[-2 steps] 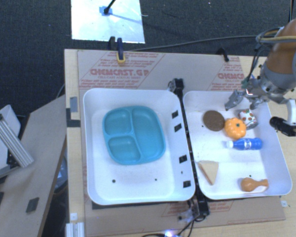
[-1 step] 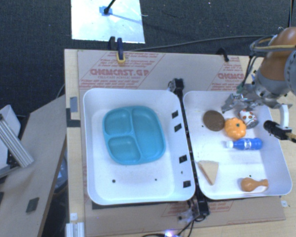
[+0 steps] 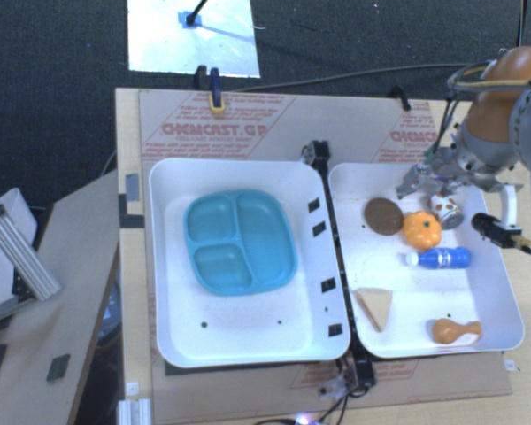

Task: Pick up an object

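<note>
1. Dark carpet is seen behind a tan bench, on which a protective sheet printed with red lettering is laid.
2. Two white bins are set side by side: the left bin and the right bin.
3. A blue divided plate is held in the left bin.
4. The arm is seen at the upper right; its gripper is poised over the right bin's far edge, and its state cannot be told.
5. Scattered in the right bin are a brown disc, an orange pumpkin, a blue bottle, a tan wedge and an orange gourd.
</note>
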`<state>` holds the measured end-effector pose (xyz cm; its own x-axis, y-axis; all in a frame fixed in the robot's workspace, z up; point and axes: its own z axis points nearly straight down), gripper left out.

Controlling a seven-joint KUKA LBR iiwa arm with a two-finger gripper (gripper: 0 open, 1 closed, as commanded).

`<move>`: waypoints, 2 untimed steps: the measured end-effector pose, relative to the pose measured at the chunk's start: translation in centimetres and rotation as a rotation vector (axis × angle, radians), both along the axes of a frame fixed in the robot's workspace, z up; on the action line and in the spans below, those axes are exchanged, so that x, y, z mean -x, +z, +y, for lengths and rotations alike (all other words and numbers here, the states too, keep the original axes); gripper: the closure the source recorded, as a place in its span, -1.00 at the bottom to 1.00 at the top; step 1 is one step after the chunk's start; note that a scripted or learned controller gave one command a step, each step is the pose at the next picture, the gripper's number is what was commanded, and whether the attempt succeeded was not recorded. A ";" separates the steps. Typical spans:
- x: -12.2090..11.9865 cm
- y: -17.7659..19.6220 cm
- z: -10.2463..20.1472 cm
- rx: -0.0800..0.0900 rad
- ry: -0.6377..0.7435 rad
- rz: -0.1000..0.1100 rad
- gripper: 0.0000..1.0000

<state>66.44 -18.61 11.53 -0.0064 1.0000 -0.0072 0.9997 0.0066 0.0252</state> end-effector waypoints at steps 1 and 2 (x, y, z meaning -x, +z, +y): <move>0.1 0.7 0.0 -0.001 0.002 0.004 1.00; 0.4 7.1 -0.1 -0.005 -0.001 0.018 1.00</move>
<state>66.04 -18.73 18.67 -0.0051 1.0000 -0.0019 1.0000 0.0051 0.0068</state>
